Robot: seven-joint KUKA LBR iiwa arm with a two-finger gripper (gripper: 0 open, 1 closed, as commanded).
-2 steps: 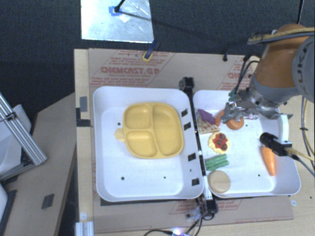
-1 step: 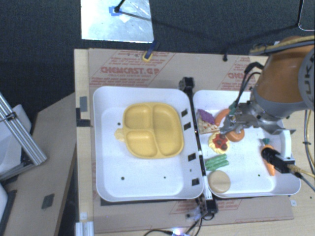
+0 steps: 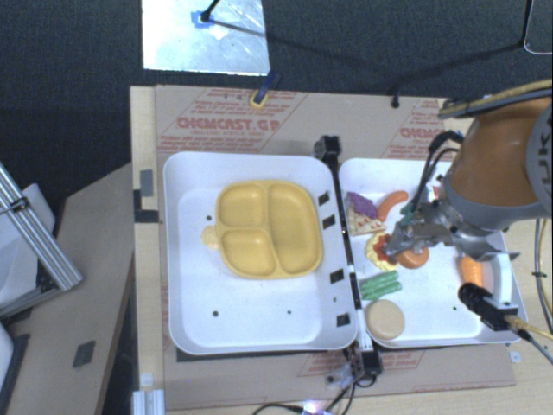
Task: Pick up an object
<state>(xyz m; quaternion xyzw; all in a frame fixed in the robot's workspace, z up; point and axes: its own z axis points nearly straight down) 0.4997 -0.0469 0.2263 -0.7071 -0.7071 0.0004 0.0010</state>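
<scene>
From my remote seat I've got 2 white bins side by side on the bench; the left bin [image 3: 186, 318] has a yellow divided plate [image 3: 262, 229] with 3 compartments sitting roughly in its middle, nothing on it that I can make out. The right bin [image 3: 432, 328] is where all the toy food is; the arm [image 3: 505, 167] comes in from the right and hangs low over that bin, with the gripper [image 3: 403, 242] down among the pile.

Right under the gripper tip there's an orange-red round piece [image 3: 415, 258] and a yellow bit [image 3: 375, 251] just to its left; they look like they're touching the gripper hardware, but I honestly can't tell whether the thing is clamped on anything or not, the view's too cluttered there. Just up and left of the tip sit a purple piece [image 3: 362, 204], a pizza-slice-looking piece [image 3: 366, 224] and a red-orange sausage shape [image 3: 391, 201]; below the tip lies a green pod [image 3: 379, 284], and below that a tan round bun [image 3: 385, 318] near the bin's front edge. An orange carrot-ish piece [image 3: 470, 271] lies off to the right of the gripper, partly tucked under the arm.
</scene>
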